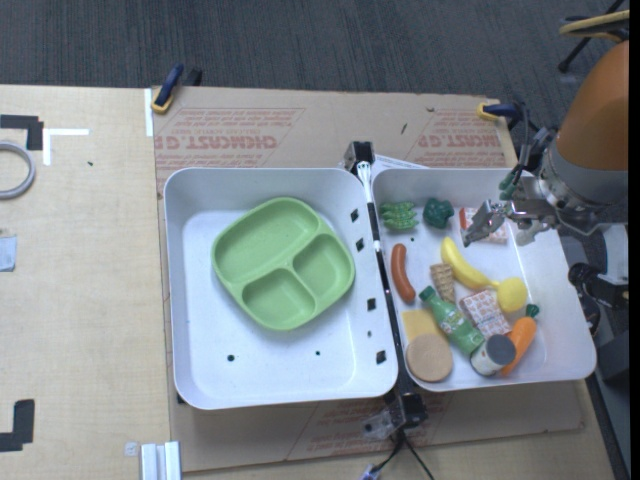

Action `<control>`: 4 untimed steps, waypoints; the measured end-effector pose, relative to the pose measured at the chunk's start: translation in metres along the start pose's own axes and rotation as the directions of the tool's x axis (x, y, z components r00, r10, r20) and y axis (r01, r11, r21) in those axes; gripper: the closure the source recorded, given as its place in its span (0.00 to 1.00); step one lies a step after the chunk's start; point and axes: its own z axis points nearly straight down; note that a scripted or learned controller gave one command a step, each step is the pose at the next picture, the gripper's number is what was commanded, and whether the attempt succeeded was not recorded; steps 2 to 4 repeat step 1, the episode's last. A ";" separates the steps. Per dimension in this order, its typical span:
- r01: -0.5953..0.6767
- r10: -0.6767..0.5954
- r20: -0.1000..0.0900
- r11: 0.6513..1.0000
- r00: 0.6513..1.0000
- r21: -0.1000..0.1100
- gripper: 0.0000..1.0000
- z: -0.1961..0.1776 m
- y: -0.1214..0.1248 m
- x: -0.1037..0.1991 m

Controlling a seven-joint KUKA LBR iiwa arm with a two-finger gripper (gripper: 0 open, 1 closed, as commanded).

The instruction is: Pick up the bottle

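Lying diagonally, bottle (455, 321), cap upper-left

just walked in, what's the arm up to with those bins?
The arm's gripper hangs over the far end of the right bin, above the toy food, with nothing between its fingers. The green bottle it is meant to pick up lies untouched nearer the front of that bin, wedged among a banana, a sausage, a carrot and a round cookie. The left bin holds just a green divided plate. No grasp has been made yet.
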 end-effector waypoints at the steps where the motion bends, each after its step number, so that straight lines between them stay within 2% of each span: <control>1: -0.001 0.001 0.001 1.000 1.000 0.000 1.00 -0.009 0.000 0.000; 4: -0.001 0.001 0.001 1.000 1.000 0.000 1.00 -0.009 0.000 0.000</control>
